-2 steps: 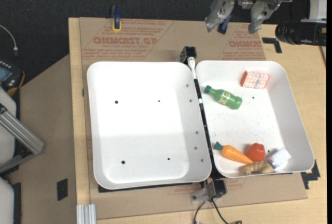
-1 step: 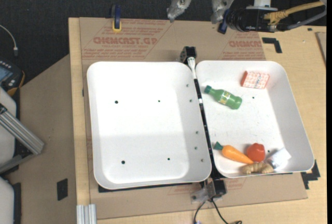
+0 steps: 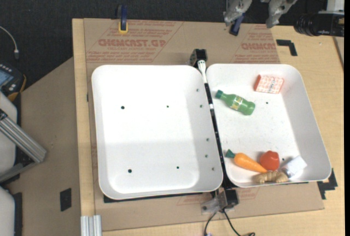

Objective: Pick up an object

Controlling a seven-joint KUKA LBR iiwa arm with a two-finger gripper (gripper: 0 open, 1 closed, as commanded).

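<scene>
Up beyond the far edge of the right bin (image 3: 314, 120), the gripper (image 3: 256, 13) hangs with its jaws spread wide, nothing between them. Down in that bin, a green bottle (image 3: 235, 102) lies near the left wall, a pink box (image 3: 268, 84) by the far corner, and a carrot (image 3: 246, 161), tomato (image 3: 269, 160) and ginger root (image 3: 270, 177) crowd the near edge.
</scene>
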